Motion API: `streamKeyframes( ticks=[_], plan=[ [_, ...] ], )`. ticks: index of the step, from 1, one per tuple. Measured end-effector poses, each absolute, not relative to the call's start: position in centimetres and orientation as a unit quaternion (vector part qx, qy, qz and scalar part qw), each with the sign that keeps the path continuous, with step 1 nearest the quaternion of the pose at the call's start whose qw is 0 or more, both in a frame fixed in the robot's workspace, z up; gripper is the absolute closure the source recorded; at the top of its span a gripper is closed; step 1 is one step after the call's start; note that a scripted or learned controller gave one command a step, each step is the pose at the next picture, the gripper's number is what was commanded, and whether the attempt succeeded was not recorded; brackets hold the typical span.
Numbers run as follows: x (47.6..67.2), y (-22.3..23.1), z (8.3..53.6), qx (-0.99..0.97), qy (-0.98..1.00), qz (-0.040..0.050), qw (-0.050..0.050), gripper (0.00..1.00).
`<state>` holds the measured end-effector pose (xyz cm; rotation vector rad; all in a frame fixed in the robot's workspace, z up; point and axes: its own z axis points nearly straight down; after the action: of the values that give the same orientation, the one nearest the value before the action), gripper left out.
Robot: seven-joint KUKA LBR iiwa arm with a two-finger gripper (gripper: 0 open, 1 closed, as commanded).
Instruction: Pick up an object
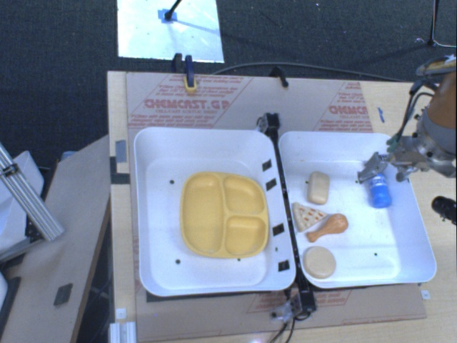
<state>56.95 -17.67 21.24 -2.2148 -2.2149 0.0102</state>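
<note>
2 shallow white bins are seen side by side on the bench. The left bin (153,156) holds 1 yellow divided plate (224,214) with 3 compartments, lying flat near the middle of the bin floor.

In the right bin (410,263), 5 objects can be counted. 1 blue bottle (380,191) is placed toward the bin's right side, with a pale cap at its upper end. 1 cream bread roll (318,188) lies near the bin's left wall. Below the roll, 1 waffle wedge (307,215) is found, and 1 chicken drumstick (329,226) is set just beside it, the 2 touching or nearly so. 1 round pale cookie (319,261) rests near the bin's lower left corner, apart from the drumstick.

The arm is reached in from the right, its orange band visible at the frame's edge. The gripper (383,167) is positioned directly above the blue bottle, at the upper right part of the right bin. Grey metal parts of the gripper are seen spreading to both sides over the bottle's capped end, but whether the bottle is clasped cannot be told from this angle.

1 black divider strip (280,191) runs between the 2 bins.
</note>
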Motion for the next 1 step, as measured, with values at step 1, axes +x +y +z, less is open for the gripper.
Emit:
streamKeyframes(
  ticks=[1],
  plan=[
    [57.23,-17.62,21.96,-0.706,-0.708,-0.0002,0.000,0.00]
  ],
)
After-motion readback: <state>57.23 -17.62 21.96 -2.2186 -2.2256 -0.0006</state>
